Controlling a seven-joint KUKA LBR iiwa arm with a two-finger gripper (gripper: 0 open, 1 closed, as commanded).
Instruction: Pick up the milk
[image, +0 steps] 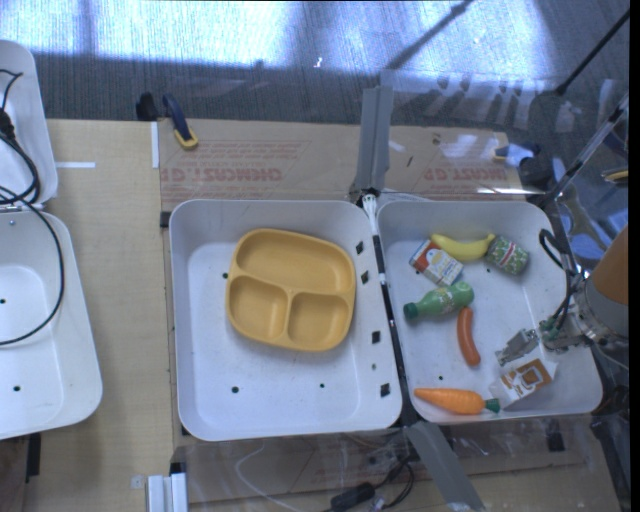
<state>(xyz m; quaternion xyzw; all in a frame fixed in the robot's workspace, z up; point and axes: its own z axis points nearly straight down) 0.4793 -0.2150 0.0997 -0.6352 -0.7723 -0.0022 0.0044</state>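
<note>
The milk (526, 378), a small white and orange carton, lies on its side near the near right corner of the right bin (448, 210), close to the bin's right wall. The gripper (520, 347) is positioned low in that bin, just beside the carton on its far side; it cannot be told whether the gripper is open or closed, and no object is seen held in it. The step in hand is judged to be the approach to the grasp, with the lift not yet made.

Other items are spread through the same bin: a carrot (453, 400) at the near wall just left of the carton, a sausage (467, 336), a green bottle (438, 301), a juice box (437, 263), a banana (462, 245) and a green can (507, 256) toward the far side. A yellow divided plate (291, 290) lies in the left bin (200, 330).

For the next move, the gripper is to be centred over the carton and aligned across its narrower side. Contact with the carrot's leafy end and the bin wall is to be avoided.
</note>
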